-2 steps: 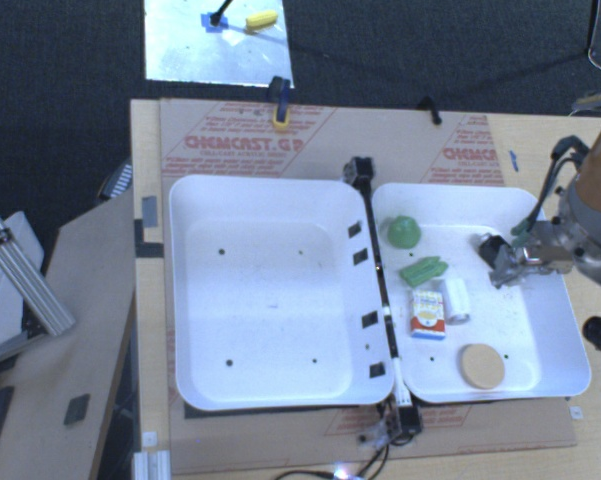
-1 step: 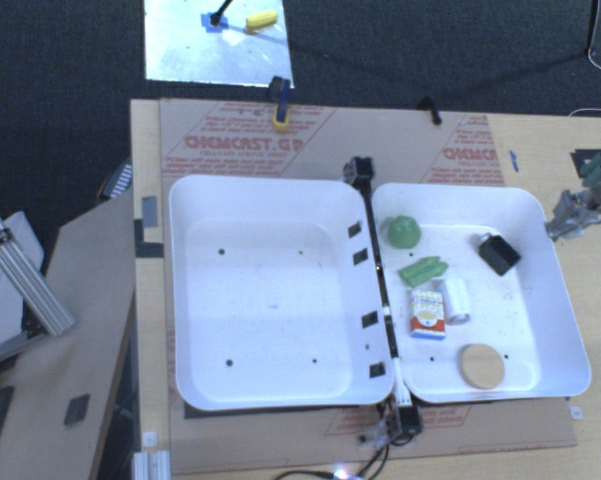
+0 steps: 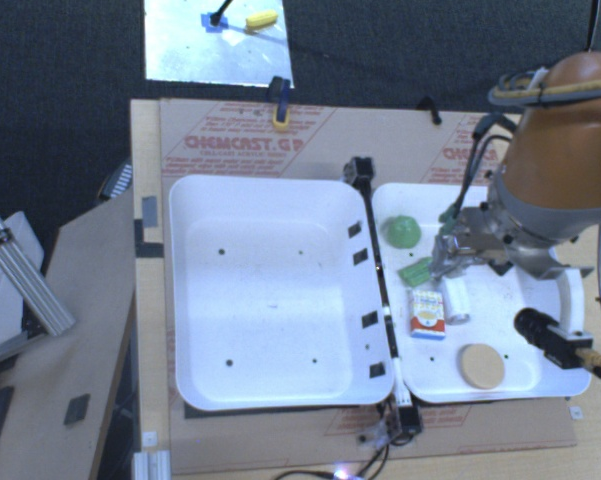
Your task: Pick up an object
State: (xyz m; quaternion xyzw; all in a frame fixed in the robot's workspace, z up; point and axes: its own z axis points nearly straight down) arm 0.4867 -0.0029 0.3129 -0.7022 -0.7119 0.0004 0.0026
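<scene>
The hand (image 3: 448,260) sits low in the right bin (image 3: 550,378), among a green flat piece (image 3: 414,272), a small carton (image 3: 427,314) and a white tube (image 3: 454,301); whether it grips cannot be told. Crowding risks a nudge or double pick.

floor: dark carpet (image 3: 60,78) around the counter
counter: tan board (image 3: 240,138) with red print, 1 yellow clamp (image 3: 280,118) at far edge
far floor: shiny metal sheet (image 3: 215,33)
left: aluminium rail (image 3: 20,268), slanted
</scene>
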